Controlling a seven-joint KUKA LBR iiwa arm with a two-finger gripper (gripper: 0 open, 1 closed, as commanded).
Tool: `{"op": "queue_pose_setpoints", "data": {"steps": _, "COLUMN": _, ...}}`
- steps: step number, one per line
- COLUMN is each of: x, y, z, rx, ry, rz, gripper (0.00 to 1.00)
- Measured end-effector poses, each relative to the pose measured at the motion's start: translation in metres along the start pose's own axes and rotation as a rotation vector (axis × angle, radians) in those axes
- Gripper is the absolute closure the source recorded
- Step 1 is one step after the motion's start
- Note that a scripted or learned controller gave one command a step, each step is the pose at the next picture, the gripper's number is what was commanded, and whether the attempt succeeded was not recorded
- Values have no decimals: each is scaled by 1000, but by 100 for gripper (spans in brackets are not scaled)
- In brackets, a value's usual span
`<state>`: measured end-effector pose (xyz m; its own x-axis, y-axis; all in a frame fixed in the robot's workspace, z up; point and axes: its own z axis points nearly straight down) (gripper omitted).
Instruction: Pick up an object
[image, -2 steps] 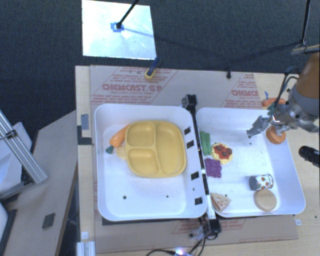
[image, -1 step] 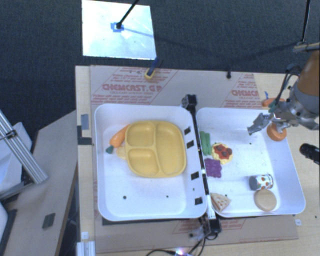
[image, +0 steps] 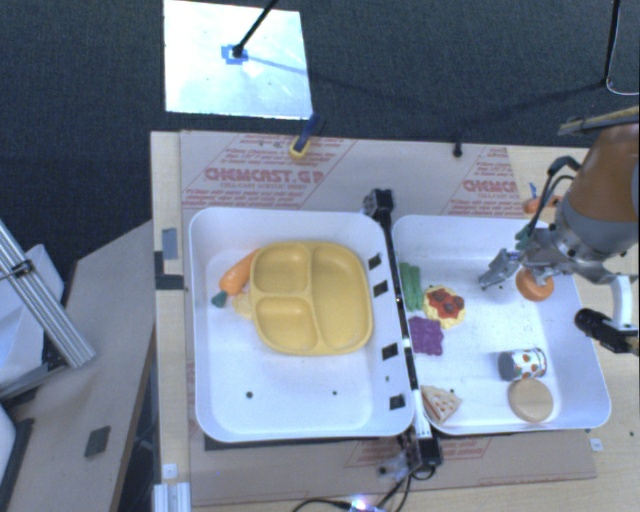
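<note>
Hovering over right bin, gripper sat beside orange piece, likely target; jaw state unclear tbh.

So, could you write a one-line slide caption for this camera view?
KUKA arm's claw hovers in the right bin beside an orange toy; a yellow divided plate sits in the left bin.

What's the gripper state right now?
Gripper: over the right bin, beside an orange piece; nothing seen held; open or closed cannot be told.
</note>
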<state>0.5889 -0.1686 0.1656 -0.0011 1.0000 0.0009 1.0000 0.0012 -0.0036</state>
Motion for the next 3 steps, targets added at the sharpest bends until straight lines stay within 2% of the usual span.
{"op": "queue_pose_setpoints", "data": {"steps": 1, "x": 3, "y": 2, "z": 63, "rx": -1, "ry": 0, "rz": 0, "gripper": 0}}
{"op": "queue_pose_setpoints", "data": {"steps": 2, "x": 3, "y": 4, "z": 79, "rx": -9, "ry": -2, "rz": -1, "gripper": 0}}
{"op": "queue_pose_setpoints", "data": {"steps": 3, "x": 0, "y": 7, "z": 65, "rx": -20, "ry": -10, "rz": 0, "gripper": 100}}
